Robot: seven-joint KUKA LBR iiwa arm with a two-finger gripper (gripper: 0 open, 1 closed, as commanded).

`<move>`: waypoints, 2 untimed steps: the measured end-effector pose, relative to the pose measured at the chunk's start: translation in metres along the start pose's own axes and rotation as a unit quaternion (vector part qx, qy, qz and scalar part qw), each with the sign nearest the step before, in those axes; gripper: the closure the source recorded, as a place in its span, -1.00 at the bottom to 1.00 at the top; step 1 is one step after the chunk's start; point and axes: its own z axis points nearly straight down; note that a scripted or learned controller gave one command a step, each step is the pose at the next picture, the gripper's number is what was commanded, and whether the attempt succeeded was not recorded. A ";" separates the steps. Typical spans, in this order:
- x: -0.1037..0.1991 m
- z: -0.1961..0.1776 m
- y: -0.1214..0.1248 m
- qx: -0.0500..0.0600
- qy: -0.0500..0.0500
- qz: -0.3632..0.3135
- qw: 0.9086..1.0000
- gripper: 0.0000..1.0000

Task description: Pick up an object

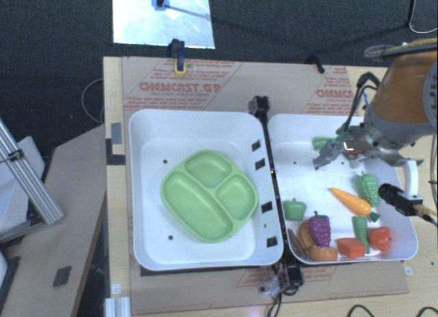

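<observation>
White plastic bins, two, side by side on the counter point(226, 79).

Left bin point(147, 172): one green divided plate point(209, 196), lying flat at the centre.

Right bin point(301, 137): toy food, gathered toward the near and right parts. Items: orange carrot point(351, 200), long axis slanting from upper left to lower right; green ridged vegetable point(367, 187) just beside it to the right; green pepper point(294, 209) near the divider; purple grapes point(319, 229); red block point(350, 247); green stick-shaped piece point(360, 231); red tomato point(380, 238); orange pieces at the near wall, not identifiable.

End effector point(330, 151): low over the far half of the right bin, on the arm entering from the right. A small green piece point(323, 142) sits at its tip; whether it is gripped cannot be told, nor can the opening be judged.

Key relation: the carrot lies nearest, toward the near side and slightly right of the end effector; judged, a grasp across its slanted axis would suit.
</observation>
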 end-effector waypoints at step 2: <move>0.005 0.092 0.010 -0.001 0.000 0.000 1.000 -1.00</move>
